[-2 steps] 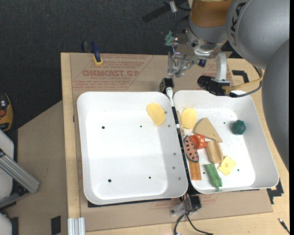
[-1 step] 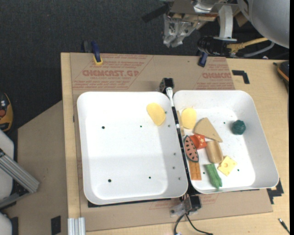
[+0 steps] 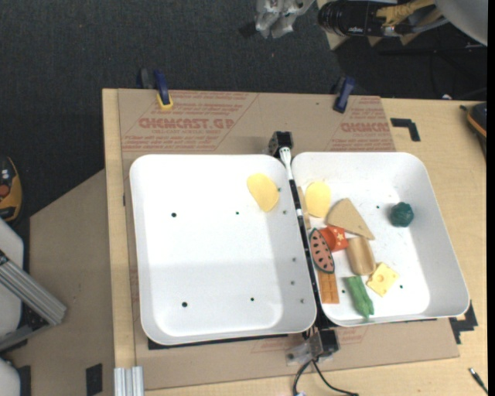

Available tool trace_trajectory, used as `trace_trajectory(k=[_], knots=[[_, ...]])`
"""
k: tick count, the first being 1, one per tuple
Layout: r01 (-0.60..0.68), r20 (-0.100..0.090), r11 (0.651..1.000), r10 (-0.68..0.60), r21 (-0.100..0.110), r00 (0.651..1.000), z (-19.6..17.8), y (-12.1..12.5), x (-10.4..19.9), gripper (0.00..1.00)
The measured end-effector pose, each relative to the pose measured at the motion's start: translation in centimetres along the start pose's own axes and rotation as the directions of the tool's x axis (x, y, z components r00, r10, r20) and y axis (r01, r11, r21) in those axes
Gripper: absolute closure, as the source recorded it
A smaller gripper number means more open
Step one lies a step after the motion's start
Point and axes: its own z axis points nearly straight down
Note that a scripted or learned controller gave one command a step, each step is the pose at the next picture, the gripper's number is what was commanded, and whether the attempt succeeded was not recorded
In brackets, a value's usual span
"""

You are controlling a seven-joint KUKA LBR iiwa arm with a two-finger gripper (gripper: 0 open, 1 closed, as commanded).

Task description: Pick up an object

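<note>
Yellow and alone, a lemon-like piece (image 3: 264,191) lies in the upper right of the left bin (image 3: 155,309), down-frame and slightly left of the gripper (image 3: 276,17) at the top edge, whose jaws' state cannot be told.

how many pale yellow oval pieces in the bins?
2. One yellow oval lies in the left bin near its upper right corner; the other sits in the right bin, upper left, just across the divide.

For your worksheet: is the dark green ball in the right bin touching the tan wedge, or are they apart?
Apart. The camera view shows bare white bin floor between the dark green ball and the tan wedge.
</note>
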Motion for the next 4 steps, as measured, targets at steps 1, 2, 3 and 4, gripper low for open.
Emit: trace_trajectory(k=[1, 2, 3, 4], knots=[[0.0, 0.003, 1.0, 0.0, 0.02, 1.0, 2.2, -6.5, 4.3, 1.0], [-0.005, 0.004, 1.0, 0.005, 0.017, 1.0, 0.6, -9.7, 5.0, 1.0], [-0.006, 0.005, 1.0, 0.006, 0.018, 1.0, 0.6, -13.3, 4.9, 1.0], [-0.009, 0.006, 1.0, 0.009, 0.019, 1.0, 0.6, -16.4, 2.8, 1.0]])
